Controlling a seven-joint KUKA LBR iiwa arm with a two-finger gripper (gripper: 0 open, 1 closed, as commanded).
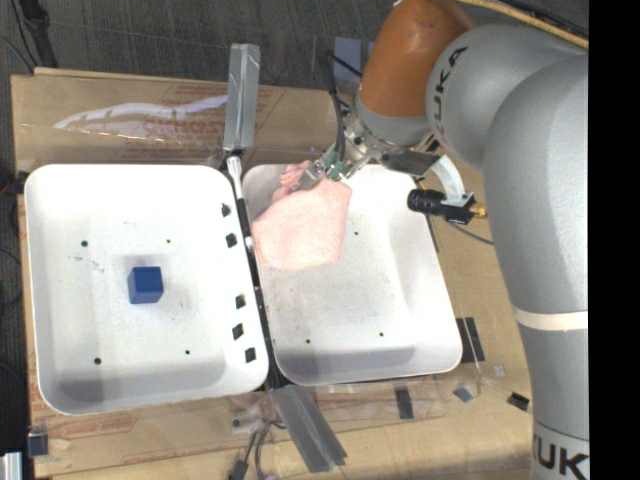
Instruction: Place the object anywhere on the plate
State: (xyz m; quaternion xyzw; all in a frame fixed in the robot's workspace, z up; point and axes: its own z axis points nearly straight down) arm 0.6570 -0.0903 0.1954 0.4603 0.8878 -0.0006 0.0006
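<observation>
Cardboard covered the bench (pixel 110 108) under both bins when I checked the feed. The blue cube (pixel 146 284), which I took to be the object, sat alone on the floor of the left bin (pixel 60 368), left of its middle and touching nothing. The pink plate (pixel 300 226) lay across the divider in the upper left of the right bin (pixel 420 328), well apart from the cube and blurred, perhaps tilted. The gripper (pixel 335 166) hung right at the plate's far edge, beneath the orange band (pixel 410 53) of the arm. Whether it was clamped on that edge or released, I could not tell at this resolution. By my reading, the placing had not yet been done: the cube was neither grasped nor carried over, so the whole pick and transfer was left.
</observation>
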